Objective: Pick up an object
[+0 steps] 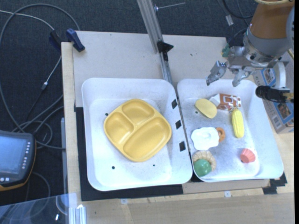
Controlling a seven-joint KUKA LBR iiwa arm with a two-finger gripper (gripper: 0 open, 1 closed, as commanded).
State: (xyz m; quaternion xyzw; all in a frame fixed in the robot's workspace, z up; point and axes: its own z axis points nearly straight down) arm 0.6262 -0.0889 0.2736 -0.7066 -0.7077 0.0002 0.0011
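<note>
Toys for picking: all in the right bin point(275, 155), none lifted yet. Among them 1 yellow lemon-like piece point(206, 108), 1 yellow corn cob point(238, 123), 1 white piece point(205, 137) with a small brown ring point(220, 134) just beside, 1 pink block point(247, 156), 1 green ball in a tan cup point(202, 165) near the front corner, and 1 red and white box point(229, 101) at the back. Left bin point(91, 125) taken by 1 yellow divided plate point(137, 129).

Gripper point(226, 75) hanging above the back rim of the right bin, 2 fingers spread apart, nothing between them. Closest to it: the red and white box and the lemon-like piece, both lower in the bin and apart from the fingers.

Judged from this: task barely started. No contact, no grasp. Left to do: choosing 1 toy, descending over it, closing on it, then raising it clear of the bin.
</note>
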